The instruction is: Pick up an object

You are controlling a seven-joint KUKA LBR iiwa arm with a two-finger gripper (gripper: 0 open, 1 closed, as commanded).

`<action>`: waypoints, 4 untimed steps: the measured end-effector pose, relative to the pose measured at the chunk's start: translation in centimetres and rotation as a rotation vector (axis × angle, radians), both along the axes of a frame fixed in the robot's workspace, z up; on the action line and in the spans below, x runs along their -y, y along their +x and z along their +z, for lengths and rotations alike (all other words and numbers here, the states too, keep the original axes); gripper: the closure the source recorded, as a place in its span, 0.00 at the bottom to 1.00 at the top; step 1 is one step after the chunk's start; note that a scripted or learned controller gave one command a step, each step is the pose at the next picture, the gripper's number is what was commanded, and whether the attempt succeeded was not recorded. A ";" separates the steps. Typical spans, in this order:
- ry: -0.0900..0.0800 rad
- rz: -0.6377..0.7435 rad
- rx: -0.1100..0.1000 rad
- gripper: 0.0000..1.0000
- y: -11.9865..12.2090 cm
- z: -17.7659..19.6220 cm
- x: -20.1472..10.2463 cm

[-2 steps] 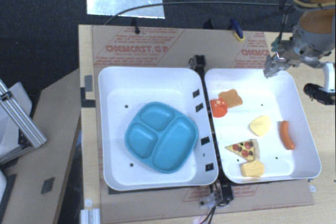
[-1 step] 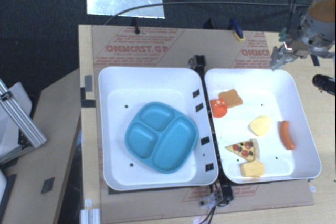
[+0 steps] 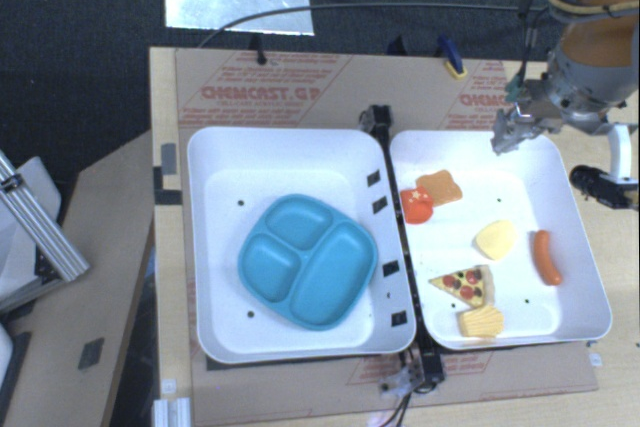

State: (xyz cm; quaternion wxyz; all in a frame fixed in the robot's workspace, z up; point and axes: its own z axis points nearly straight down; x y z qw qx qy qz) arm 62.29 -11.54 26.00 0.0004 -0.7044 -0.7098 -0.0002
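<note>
Over the far corner of the right bin (image 3: 590,300) we see the claw (image 3: 512,137) hanging above the rim with nothing in it; whether it is spread or closed we cannot tell. Below it lie toy foods: toast (image 3: 440,186), tomato (image 3: 417,206), a pale round piece (image 3: 495,239), sausage (image 3: 545,257), pizza slice (image 3: 464,284) and a yellow wedge (image 3: 481,322). The left bin (image 3: 215,215) holds a blue plate (image 3: 307,260). We judge this the approach; next we must choose one piece, move above it and descend.

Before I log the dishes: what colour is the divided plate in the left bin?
Light blue: the plate shows best in the camera view.
</note>
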 end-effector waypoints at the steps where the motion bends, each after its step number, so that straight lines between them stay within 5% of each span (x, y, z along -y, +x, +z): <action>1: 0.001 0.001 -0.002 1.00 -2.6 -1.7 -4.8; 4: 0.001 0.003 -0.001 1.00 -9.9 -2.0 -20.5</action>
